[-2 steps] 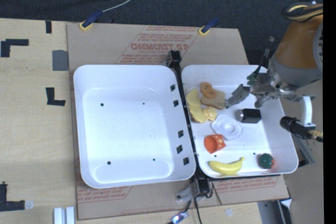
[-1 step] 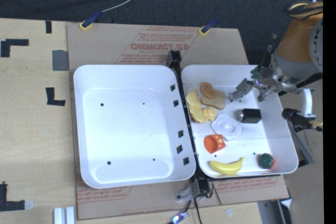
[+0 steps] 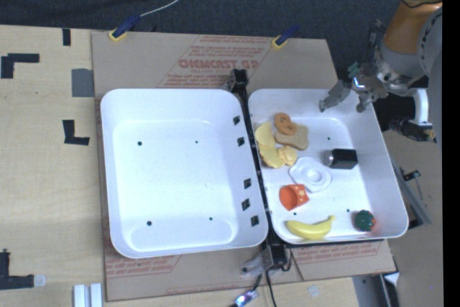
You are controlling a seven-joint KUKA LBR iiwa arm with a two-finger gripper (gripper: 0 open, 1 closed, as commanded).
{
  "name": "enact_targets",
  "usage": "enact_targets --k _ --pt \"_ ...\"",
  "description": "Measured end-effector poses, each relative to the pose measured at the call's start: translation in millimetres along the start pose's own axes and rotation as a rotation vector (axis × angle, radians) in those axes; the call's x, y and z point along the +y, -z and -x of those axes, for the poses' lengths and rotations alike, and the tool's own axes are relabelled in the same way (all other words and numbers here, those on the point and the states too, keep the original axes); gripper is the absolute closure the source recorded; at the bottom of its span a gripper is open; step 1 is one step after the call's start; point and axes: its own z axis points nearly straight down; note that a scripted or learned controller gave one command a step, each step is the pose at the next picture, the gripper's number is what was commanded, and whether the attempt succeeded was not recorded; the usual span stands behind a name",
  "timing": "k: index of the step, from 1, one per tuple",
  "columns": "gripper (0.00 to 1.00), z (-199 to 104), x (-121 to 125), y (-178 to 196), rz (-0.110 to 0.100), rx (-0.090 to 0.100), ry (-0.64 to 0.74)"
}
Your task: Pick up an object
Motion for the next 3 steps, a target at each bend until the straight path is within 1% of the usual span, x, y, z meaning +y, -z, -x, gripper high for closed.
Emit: enact_targets --k 1,2,3 --pt "1.0 -1.0 -1.7 9.5 -0.006 0.0 0.0" --pt "1.0 -1.2 -27.2 -82.9 -0.003 0.001 -0.003" --pt "1.0 -0.8 -3.7 -77.8 -0.002 0.001 -0.001"
